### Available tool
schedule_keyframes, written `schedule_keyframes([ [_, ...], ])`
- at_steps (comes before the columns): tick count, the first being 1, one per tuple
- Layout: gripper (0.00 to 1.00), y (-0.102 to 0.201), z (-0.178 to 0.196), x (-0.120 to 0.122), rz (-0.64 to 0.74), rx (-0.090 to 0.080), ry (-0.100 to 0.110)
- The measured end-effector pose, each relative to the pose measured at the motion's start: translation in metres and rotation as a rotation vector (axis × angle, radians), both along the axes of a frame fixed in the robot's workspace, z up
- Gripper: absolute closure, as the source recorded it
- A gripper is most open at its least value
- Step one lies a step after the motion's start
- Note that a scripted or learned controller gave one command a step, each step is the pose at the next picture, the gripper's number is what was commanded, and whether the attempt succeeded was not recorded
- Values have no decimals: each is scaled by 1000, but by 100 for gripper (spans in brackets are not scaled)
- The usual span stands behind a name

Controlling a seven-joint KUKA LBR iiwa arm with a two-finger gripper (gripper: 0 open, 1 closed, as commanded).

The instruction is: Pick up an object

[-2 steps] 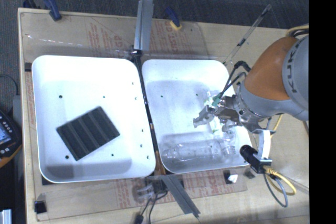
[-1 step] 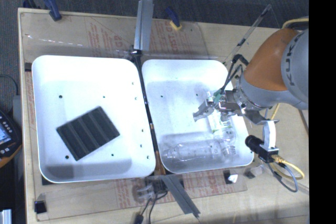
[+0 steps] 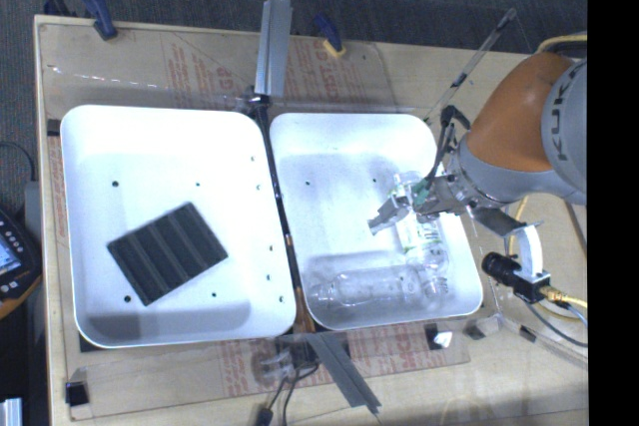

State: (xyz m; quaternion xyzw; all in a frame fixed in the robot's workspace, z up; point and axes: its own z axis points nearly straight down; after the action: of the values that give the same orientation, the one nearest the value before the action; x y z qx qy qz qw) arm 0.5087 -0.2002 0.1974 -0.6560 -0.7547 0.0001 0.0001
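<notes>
1. We see the gripper [image 3: 399, 207] low over the right bin [image 3: 329, 140], near its right wall. The grey arm [image 3: 519, 140] reaches in from the right of the table [image 3: 150, 50].
2. We cannot tell how the jaws stand, because they blend with clear plastic beneath them; we also cannot say that anything is held.
3. The task's thing is probably one of the clear plastic bottles. One bottle [image 3: 364, 289] lies on its side along the near wall of the right bin. A second clear piece [image 3: 427, 239] lies just below the gripper, toward the right wall.
4. We judge these bottles to be light, thin-walled and smooth, so they can slip or roll and may dent under pressure. The best hold seems to be across the round body, near its middle.
5. In the left bin [image 3: 90, 130] lies a dark ribbed pad [image 3: 167, 251], flat and rectangular. It looks stiff and hard to pinch from above.
</notes>
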Motion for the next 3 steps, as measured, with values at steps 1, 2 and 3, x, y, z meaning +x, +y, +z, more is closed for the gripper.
schedule_keyframes([
  [1, 0, -5, -86, 60, 69, 0, 1],
  [2, 0, -9, -12, 43, 157, 0, 0],
  [3, 0, -9, -12, 43, 157, 0, 0],
])
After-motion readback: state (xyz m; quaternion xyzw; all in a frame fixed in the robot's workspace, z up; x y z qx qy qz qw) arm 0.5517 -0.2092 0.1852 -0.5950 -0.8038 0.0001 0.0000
